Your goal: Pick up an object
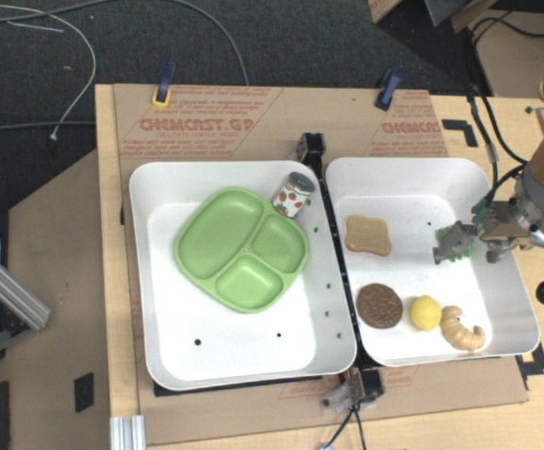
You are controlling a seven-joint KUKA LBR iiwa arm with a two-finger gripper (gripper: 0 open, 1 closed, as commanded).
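Gripper (455,244) low over right bin (506,331), near its right wall, nothing between the fingers; whether they stand wide or narrow cannot be told. Toast slice (368,235), brown disc (380,305), lemon (426,313) and croissant (464,329) lie untouched in that bin. Green divided plate (242,248) and small can (293,194) sit in left bin (159,345). Pick apparently not yet made; grasp and lift remain.

Glossy plastic bins (159,345); matt green plate (242,248)
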